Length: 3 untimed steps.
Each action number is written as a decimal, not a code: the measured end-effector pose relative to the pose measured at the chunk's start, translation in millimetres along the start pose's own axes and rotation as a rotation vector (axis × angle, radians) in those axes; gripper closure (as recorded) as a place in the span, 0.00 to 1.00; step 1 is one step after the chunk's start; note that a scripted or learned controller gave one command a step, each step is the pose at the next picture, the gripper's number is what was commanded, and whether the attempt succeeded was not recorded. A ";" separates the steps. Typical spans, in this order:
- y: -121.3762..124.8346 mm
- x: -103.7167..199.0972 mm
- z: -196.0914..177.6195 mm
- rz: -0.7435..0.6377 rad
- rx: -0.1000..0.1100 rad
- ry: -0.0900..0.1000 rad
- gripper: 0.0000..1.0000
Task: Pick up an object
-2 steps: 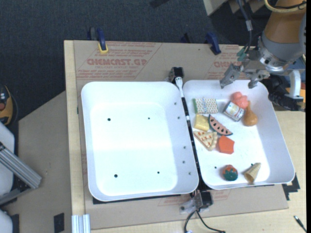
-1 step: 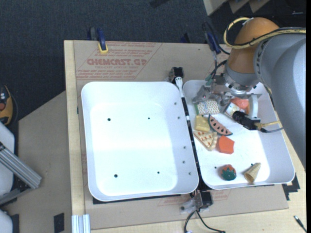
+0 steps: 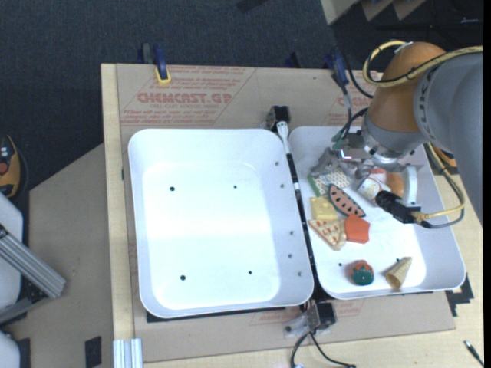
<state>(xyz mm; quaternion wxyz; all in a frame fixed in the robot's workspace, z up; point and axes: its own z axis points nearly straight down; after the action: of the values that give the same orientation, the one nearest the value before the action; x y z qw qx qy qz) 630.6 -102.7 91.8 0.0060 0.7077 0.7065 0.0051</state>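
A: Which step? The hand (image 3: 341,162) is down in the right bin (image 3: 437,259), reaching.
B: I cannot tell its opening. Toy food (image 3: 337,213) lies just below it; next, descend and close.

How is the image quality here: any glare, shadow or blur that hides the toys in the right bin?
Camera view: even overhead light, with the left bin bright and close to washed out; the arm throws soft shadow over the right bin near the gripper, where the toys blur together; the cone and the green and red ball read clearly.
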 end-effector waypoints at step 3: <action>-68.3 6.3 -3.2 -0.002 -0.014 -0.004 1.00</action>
<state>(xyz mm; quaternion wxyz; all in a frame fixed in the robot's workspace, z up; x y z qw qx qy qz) 562.3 -96.4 93.9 0.0120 0.7070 0.7071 0.0087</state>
